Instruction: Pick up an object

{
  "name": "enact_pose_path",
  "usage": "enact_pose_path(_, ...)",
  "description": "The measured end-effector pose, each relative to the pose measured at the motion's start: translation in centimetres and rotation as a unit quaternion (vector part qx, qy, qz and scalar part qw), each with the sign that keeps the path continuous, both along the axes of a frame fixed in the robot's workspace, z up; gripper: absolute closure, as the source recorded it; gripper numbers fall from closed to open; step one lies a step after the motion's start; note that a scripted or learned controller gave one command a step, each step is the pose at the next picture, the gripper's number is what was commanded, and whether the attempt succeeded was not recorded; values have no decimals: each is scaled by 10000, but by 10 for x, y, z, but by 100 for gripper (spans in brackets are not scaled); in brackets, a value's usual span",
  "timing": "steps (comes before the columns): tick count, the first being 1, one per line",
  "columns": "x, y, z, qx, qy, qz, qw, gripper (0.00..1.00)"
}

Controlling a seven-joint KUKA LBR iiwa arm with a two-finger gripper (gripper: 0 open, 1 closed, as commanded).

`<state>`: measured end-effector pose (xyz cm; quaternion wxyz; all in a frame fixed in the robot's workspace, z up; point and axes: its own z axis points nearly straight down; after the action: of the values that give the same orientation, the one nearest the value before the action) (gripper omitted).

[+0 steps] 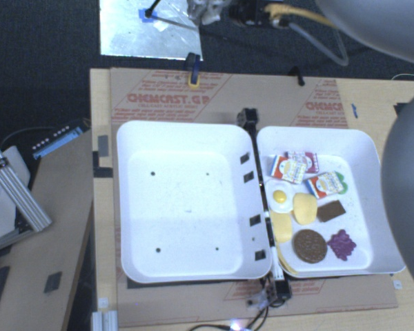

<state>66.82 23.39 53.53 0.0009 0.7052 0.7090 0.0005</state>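
The right bin (368, 158) holds several toy foods. Two red-and-white packets (294, 166) (328, 183) lie at its back. In front of them are a fried egg (281, 198), a yellow lump (304, 209) and a brown bar (331, 211). A round brown cookie (310, 246), purple grapes (342, 244) and a pale yellow slice (281, 227) lie near the front. My gripper (208, 4) hangs high at the top of the view, far behind both bins, with nothing seen in it.
The left bin (131, 205) sits beside the right one on a cardboard sheet (165, 95). A blue-and-yellow clamp (192, 69) stands at the cardboard's back edge. A metal plate (134, 26) lies behind it. An aluminium rail (14, 192) slants at far left.
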Motion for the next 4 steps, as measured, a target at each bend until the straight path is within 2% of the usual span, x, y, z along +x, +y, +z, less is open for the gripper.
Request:
enact_pose_path(2, 0, 0, 0, -1, 0, -1, 10000, 100)
enact_pose_path(3, -77, 1, 2, 17, 0, 15, 10000, 100)
enact_pose_path(4, 3, -37, -16, -5, 3, -45, 10000, 100)
